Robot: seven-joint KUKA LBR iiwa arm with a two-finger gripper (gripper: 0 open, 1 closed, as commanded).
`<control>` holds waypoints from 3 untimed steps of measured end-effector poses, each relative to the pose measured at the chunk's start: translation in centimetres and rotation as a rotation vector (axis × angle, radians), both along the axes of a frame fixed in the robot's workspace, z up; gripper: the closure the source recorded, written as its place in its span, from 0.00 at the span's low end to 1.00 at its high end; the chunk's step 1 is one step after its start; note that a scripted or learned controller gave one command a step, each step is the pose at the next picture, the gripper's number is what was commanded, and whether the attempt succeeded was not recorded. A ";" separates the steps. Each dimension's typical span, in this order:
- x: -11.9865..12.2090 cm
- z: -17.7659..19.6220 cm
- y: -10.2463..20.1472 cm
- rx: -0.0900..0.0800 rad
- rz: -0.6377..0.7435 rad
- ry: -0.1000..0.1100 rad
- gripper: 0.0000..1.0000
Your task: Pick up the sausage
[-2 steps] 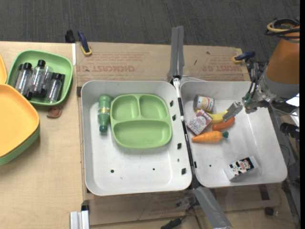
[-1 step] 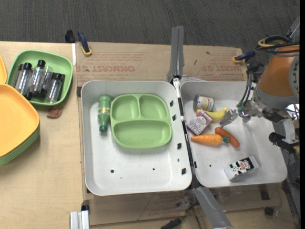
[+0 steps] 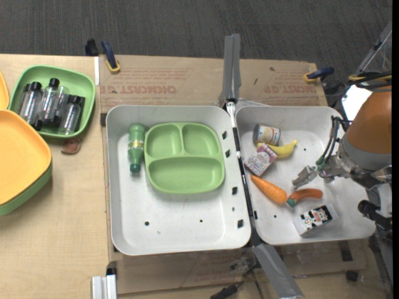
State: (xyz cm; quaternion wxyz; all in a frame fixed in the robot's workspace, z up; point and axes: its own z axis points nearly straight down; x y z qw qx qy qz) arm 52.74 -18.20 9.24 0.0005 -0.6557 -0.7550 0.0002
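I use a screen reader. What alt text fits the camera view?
The gripper hangs just above the small reddish sausage in the right white bin, beside an orange carrot. The left white bin holds a green divided tray.

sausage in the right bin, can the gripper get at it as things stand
Probably yes: the sausage lies uncovered just below the gripper. The carrot touches its left end, which may crowd the grasp.

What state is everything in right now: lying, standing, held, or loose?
sausage: lying loose in the right bin, not held
hand: just above the sausage
carrot: lying beside the sausage
banana: lying flat
can: on its side
green bottle: lying beside the green tray
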 end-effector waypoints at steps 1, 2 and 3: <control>-3.8 -0.2 -0.1 0.001 -0.297 0.003 0.00; -3.8 0.7 -0.1 0.000 -0.299 0.003 1.00; 2.9 9.2 2.6 -0.002 -0.322 0.002 1.00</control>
